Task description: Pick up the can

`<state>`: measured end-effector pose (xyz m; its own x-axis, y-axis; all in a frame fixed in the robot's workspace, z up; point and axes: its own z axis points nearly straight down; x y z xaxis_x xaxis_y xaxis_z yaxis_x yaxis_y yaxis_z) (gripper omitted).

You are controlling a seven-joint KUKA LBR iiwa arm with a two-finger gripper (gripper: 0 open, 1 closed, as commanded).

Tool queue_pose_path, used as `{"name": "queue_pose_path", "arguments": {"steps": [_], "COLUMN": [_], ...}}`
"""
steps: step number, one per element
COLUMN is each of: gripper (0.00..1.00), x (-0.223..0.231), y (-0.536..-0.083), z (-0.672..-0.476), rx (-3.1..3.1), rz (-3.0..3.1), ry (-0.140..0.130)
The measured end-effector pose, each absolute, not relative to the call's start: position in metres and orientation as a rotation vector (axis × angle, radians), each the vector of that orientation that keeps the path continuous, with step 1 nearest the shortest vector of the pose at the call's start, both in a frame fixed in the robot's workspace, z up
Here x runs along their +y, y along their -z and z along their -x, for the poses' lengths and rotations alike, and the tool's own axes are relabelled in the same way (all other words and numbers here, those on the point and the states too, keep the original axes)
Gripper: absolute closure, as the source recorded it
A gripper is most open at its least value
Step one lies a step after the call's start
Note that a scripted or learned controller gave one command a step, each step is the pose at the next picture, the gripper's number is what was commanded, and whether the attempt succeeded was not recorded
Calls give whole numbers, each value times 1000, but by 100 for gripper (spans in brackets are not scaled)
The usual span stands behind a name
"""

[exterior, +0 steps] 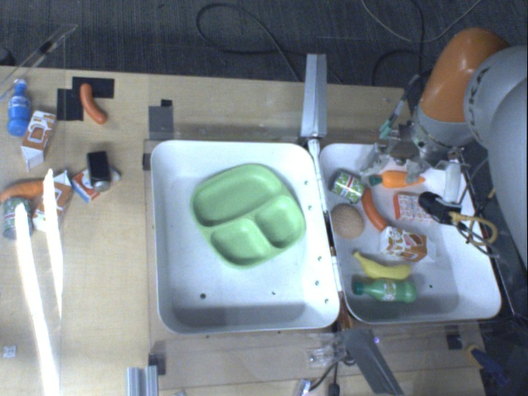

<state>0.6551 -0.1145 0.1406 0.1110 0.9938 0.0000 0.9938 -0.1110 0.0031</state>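
Toward the ten o'clock corner of the right-hand shallow white bin (487, 295) lies the small green-labelled metal can (348, 186), tipped on its side just beside the divider between the two bins. Our gripper (394, 157) hangs at about two o'clock from the can, near the bin's far rim, with nothing seen between its parts; whether it stands open or closed we cannot tell from this slant. We judge that we are at the approach, so the care lies in lining up: we should come over the can's middle and close across its round body, not along its length, or it may roll. A small orange carrot (399, 178) sits right under the wrist, a brown egg-shaped thing (347, 221) lies at six o'clock of the can, and an orange sausage (374, 209) lies at four o'clock; we ought to descend clear of all three. The green divided plate (247, 213) rests in the left bin (177, 295), well apart.
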Motion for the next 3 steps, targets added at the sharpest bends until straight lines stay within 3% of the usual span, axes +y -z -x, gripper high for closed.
{"name": "queue_pose_path", "arguments": {"steps": [1, 2, 3], "gripper": [0, 0, 0], "x": [-86, -37, -94], "y": [-105, -186, -87], "z": [-671, -665, -640], "rx": [2426, 2254, 2231], "rz": [-1990, -2181, -2200], "ry": [-5, -7, -10]}}
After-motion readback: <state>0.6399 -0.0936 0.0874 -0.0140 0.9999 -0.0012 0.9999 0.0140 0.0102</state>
